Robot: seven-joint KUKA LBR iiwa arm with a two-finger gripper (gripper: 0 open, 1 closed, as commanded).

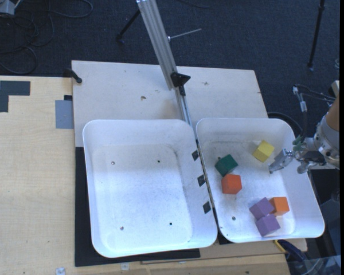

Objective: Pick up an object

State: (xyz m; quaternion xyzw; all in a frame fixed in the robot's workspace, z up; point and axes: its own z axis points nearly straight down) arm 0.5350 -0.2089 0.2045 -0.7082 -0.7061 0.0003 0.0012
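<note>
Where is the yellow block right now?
The yellow block sits in the right bin, toward its far right part, just left of the gripper and up-right of the green block.

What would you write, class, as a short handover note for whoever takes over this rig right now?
Pincer: at the right bin's right edge, near the yellow block, nothing seen between its fingers; open or shut unclear.
Right bin holds all the blocks: yellow, green, red-orange, two purple, small orange.
Done: nothing picked up yet.
Left: grasp a block and lift it; the yellow one looks closest.
</note>
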